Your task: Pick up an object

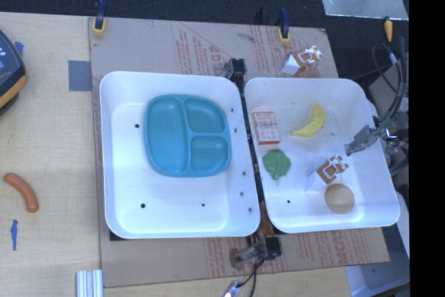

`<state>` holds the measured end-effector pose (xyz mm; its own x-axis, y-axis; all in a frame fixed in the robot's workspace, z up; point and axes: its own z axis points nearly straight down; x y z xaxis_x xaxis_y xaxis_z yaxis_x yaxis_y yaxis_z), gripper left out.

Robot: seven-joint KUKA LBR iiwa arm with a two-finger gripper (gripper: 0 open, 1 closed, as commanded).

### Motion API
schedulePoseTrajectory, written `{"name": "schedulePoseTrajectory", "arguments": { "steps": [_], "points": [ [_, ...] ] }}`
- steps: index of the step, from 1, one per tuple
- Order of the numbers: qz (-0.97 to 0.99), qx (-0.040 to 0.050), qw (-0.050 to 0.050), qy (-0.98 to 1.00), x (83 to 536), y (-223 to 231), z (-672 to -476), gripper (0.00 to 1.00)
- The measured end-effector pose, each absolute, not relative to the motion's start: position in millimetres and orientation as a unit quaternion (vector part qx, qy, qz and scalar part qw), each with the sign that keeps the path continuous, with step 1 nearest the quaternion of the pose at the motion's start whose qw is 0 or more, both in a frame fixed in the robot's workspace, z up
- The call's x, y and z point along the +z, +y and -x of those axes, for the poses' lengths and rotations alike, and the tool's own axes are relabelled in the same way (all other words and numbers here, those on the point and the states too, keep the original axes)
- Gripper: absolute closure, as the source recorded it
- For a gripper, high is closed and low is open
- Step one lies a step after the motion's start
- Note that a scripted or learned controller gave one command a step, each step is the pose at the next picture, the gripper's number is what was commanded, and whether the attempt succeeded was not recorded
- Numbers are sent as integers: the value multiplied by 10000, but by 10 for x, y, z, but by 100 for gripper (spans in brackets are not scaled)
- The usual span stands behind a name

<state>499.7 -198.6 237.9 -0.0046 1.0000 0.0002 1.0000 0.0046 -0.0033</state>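
The jaws sit low over the right-hand edge of the right bin (327,86), just inside its wall, and show as a small grey metal shape. At this size it cannot be told whether they are released or clenched.

Closest to the jaws, just down and to the left, an orange-and-white carton (332,169) lies tilted on the bin floor, near them but apart. Below the carton, and further from the jaws, rests a tan round object (339,198), almost touching the carton's lower corner. Up and to the left of the jaws lies a yellow banana (309,122), curved, well apart from them. Further left, a green leafy lump (277,163) sits near the bin's left wall. A red-and-white packet (265,126) lies flat just above that lump, the farthest of the bin's things from the jaws.

Across the divide, far to the left of the jaws, the left bin (174,209) holds a blue divided plate (188,135) lying flat in its upper half.

Both bins stand on a cardboard sheet (181,45) on the surface (49,149). Above and to the left of the jaws, outside the bin, a second small carton (302,59) lies on the cardboard. At the far left of the surface lies an orange sausage (21,191).
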Motion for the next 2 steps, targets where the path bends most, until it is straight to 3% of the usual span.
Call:
{"name": "schedulePoseTrajectory", "arguments": {
  "steps": [1,2],
  "points": [
    [7043,19,13,-7099,1754,-2114,-5428,0],
    [7052,15,9,-7090,1341,-2119,-6099,0]
  ]
}}
